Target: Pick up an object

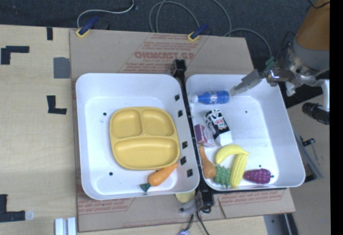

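Two white bins (86,121) sit on the table; the hand (238,87) hangs above a blue bottle (211,98) in the right one, its grip unclear.

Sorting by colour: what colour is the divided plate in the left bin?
Yellow divided plastic plate, camera view.

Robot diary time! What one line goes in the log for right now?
gripper: over right bin's top edge, near blue bottle | holding: nothing seen | carrot: left bin, beside yellow plate
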You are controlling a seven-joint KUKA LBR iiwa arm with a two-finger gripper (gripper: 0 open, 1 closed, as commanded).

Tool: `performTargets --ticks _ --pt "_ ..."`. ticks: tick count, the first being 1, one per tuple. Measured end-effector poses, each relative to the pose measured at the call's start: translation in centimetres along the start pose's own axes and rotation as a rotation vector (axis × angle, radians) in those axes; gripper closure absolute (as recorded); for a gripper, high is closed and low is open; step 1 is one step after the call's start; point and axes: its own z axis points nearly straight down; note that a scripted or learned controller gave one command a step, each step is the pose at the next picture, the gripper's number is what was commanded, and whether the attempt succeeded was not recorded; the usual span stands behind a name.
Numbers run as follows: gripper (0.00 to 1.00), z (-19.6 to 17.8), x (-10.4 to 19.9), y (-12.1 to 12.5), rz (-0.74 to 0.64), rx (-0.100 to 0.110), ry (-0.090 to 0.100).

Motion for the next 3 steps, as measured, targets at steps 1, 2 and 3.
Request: performTargets --ticks 1,2,3 --pt "0.00 11.6 4.4 -1.4 -0.002 0.009 0.003" --pt "0.00 14.8 6.3 -0.6 0.006 -0.010 -0.020" --pt "0.00 12.8 6.7 -3.7 0.006 -0.004 -0.006"
